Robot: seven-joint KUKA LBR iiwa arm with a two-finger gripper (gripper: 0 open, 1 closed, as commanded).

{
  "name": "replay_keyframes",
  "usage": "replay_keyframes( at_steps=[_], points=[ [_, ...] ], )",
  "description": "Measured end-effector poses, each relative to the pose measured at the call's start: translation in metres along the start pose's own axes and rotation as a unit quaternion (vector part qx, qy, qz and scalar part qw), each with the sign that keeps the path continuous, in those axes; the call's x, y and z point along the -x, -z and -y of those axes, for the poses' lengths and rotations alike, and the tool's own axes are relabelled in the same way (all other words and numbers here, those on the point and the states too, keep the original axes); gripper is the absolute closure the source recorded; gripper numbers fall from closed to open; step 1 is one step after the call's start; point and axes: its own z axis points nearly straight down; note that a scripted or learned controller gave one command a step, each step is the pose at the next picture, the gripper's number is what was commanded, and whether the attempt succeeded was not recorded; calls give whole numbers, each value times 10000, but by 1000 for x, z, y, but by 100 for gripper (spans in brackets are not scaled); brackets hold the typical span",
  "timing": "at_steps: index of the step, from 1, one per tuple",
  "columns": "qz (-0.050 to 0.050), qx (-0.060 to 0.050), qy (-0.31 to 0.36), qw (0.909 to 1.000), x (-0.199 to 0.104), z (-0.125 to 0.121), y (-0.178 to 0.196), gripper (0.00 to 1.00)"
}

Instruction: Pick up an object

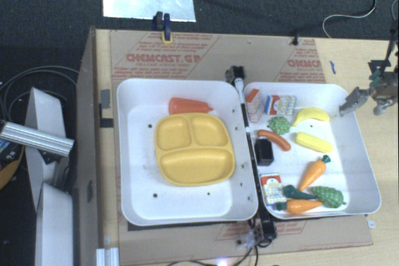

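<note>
**Toy food crowds right bin as gripper hangs at its far edge**

Toy food for the pick lies scattered across the right bin (365,152), 1 of 2 shallow white bins set side by side on a bench seen from above. A yellow banana (311,114) sits near the back, with a second yellow piece (313,142) just in front of it. A small green broccoli (280,126) rests beside an orange-red sausage (274,139), and a black block (264,151) lies close to the divider between the bins. Toward the front, an upright-angled carrot (312,174) points at a leafy green piece (328,196), while a second carrot (303,205) lies flat along the front wall, next to a small printed carton (271,187). 2 more printed packets (280,104) stand at the back-left corner.

The left bin (134,152) holds a yellow divided plate (193,149) with 3 compartments, and an orange-red wedge (189,106) touching its back rim.

The gripper (365,99) hangs over the right bin's back-right corner, above the rim and well apart from the toys; nothing sits between its fingers, and whether they are spread or closed cannot be told from this angle.
</note>
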Motion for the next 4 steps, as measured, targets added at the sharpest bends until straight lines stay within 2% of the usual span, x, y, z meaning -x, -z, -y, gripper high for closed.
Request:
replay_keyframes(
  at_steps=[1,2,3,4],
  points=[
    [-11,-17,6,10000,-41,-72,-99,0],
    [-6,-19,9,10000,-36,-105,-186,0],
    [-9,6,13,10000,-108,-77,-166,0],
    [-6,-12,-9,10000,-117,-30,-199,0]
  ],
)
